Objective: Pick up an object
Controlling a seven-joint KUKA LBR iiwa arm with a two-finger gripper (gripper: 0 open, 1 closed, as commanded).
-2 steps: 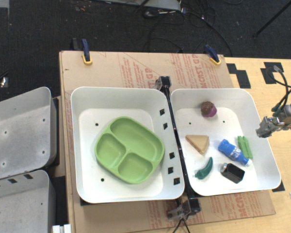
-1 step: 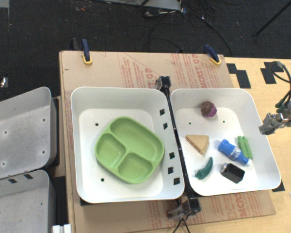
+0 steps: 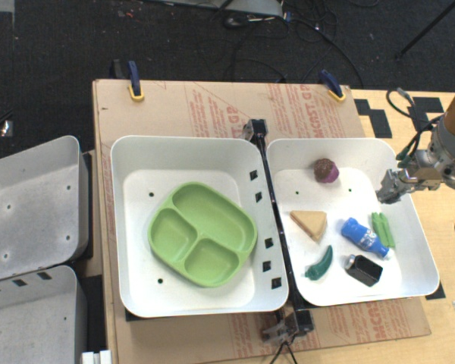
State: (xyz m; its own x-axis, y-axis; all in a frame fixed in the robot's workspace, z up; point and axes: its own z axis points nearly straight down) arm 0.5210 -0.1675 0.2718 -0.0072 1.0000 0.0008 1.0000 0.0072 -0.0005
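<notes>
Hovering at the right bin's [image 3: 284, 158] far-right rim, the hand [image 3: 387, 191] carries nothing I can see, its spread impossible to tell, likely poised to descend on the nearest loose piece, the green stick [image 3: 382, 229] beside the blue bottle [image 3: 364, 237].

right bin [image 3: 409, 279]: purple ball [image 3: 326, 171] | tan wedge [image 3: 309, 223] | blue bottle [image 3: 364, 237]

You are looking at two blue clamps [image 3: 136, 82] gripping the far edge of the cardboard sheet [image 3: 212, 108] lying under both bins; black cables [image 3: 326, 29] are trailing across the dark floor.
</notes>
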